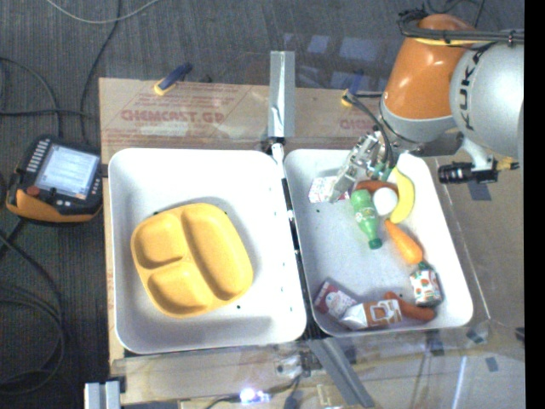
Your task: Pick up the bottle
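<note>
A robotics lab: teach pendant (55, 180), loose cables (85, 7), bench bins (204, 331).

Hidden and unclear parts in the right bin

The gripper (356, 170) is too small to tell how it stands; the arm (460, 66) runs off the right edge; the bottle (366, 215) covers part of the red item (372, 187) behind it.

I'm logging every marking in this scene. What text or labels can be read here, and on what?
"KUK", white arm housing, cut off by the frame edge.
"CHEMCAST GP", faint red print on the brown board, blurred, reading uncertain.
Pendant screen: too small to read.
Green bottle label and food packets: too blurred to read.
</note>
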You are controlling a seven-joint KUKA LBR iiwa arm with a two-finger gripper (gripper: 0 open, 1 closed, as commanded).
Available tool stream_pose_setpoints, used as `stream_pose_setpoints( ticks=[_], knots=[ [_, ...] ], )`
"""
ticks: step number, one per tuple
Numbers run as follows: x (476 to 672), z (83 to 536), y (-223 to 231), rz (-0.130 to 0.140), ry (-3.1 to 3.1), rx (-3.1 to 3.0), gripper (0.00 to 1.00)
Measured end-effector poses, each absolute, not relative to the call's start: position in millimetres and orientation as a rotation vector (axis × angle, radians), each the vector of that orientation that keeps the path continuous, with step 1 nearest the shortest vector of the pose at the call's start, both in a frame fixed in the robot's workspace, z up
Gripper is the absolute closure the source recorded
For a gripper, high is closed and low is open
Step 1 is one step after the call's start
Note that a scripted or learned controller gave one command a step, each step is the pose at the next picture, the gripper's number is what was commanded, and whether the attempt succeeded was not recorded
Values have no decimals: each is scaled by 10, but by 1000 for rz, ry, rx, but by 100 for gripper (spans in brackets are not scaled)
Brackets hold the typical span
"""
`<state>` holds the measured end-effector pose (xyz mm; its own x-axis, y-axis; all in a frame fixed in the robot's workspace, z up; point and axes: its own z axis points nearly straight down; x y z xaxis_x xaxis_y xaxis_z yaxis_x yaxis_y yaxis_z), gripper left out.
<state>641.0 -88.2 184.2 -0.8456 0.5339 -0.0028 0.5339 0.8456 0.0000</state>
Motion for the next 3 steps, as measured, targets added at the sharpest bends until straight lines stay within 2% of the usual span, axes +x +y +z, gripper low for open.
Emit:
stream_pose_setpoints(
  ticks=[1, 2, 3],
  knots=[
    [6410, 1842, -880, 1, 3016, 872, 0],
    [6454, 1022, -1522, 9, 2931, 1078, 0],
    [6645, 957, -1456, 1, 2789, 1443, 0]
  ],
)
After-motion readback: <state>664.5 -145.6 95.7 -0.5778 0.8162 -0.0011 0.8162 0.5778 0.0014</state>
